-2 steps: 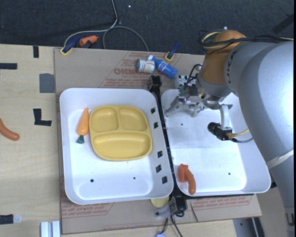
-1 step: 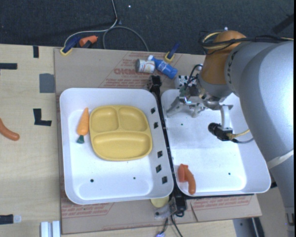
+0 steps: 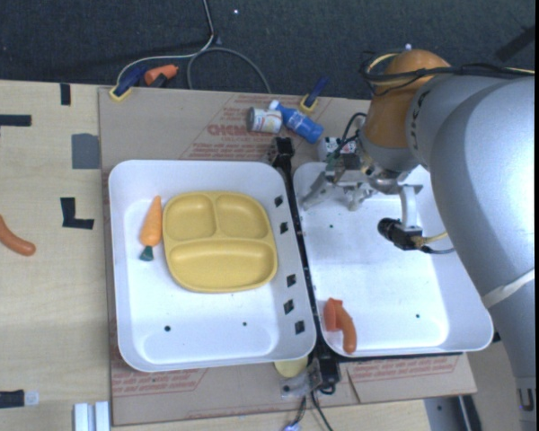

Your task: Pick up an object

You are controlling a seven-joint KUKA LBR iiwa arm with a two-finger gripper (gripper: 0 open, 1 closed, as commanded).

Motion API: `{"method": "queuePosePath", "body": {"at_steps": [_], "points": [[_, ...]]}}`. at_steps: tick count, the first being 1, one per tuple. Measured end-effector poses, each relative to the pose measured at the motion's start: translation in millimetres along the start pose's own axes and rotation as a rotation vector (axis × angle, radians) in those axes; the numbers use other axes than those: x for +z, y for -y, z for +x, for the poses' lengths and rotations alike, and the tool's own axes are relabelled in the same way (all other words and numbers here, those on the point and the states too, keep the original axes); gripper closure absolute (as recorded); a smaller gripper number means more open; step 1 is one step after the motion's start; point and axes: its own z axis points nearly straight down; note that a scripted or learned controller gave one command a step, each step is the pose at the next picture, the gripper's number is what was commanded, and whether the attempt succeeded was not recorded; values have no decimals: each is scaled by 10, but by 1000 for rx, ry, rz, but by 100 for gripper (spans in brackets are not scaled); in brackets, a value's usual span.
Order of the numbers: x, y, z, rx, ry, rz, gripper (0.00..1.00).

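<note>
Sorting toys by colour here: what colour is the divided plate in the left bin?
Yellow. The divided plate shows clearly in the camera view.

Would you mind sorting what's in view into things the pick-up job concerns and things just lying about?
Job:
hand
orange sausage piece in the right bin
carrot and yellow divided plate in the left bin

Lying about:
sausage on the bench
blue-and-white bottle
orange-handled clamp

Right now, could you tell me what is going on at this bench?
A grey KUKA arm reaches in over the right bin, with its end effector low near that bin's far left corner. Nothing is visibly in its grasp. An orange toy lies at the right bin's near left corner. The left bin holds a yellow divided plate with a toy carrot beside it.
</note>
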Motion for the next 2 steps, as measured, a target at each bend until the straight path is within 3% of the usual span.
{"method": "queuePosePath", "body": {"at_steps": [1,2], "points": [[-14,719,-31,3,-1,-10,0],[-1,28,17,-3,2,-5,0]]}}
